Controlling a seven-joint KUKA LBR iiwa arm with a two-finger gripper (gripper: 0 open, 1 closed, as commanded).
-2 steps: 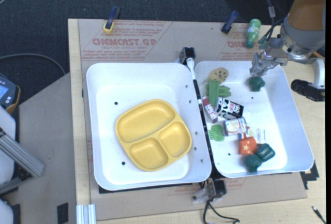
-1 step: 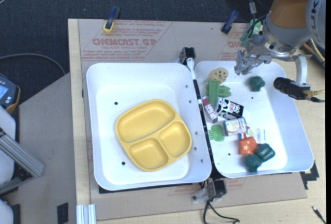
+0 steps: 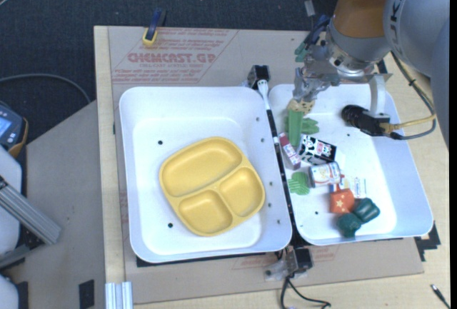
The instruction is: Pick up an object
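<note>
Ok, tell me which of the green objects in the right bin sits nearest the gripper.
The tall light-green piece directly under the gripper; the green leafy toy and dark-green blocks lie farther down.

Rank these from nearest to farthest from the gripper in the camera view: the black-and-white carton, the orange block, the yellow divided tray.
From the gripper:
1. Black-and-white carton, just below it, in the right bin.
2. Orange block, farther down the right bin, toward the near edge.
3. Yellow divided tray, across the divider, in the left bin.

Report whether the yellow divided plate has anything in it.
Empty. All three compartments of the yellow divided plate show bare yellow; it lies alone in the left bin.
</note>
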